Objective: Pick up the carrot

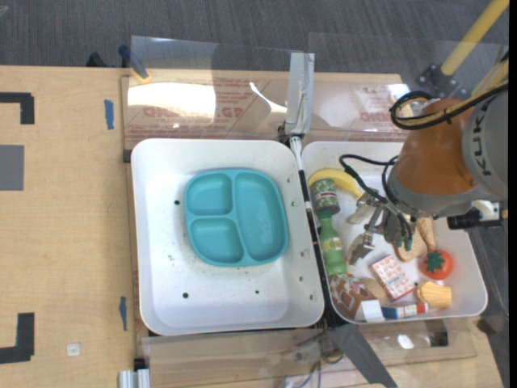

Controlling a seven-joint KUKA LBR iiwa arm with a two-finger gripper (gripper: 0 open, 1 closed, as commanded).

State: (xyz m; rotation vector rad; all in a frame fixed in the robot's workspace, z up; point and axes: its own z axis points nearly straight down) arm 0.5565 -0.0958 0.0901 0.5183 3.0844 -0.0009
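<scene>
Carrot (426, 234) in right bin (472, 301), partly under arm; tomato (437, 263), corn (437, 296), box (393, 277) near. Gripper (378, 231) beside it, grip state unclear.

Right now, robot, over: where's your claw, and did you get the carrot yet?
Gripper low in the right bin, nothing seen between its fingers. Can't pick out the carrot for sure. Green bottle, banana, tomato toy crowd close.

grey carpet floor (242, 6) lies beyond a light wooden bench (56, 217).
</scene>
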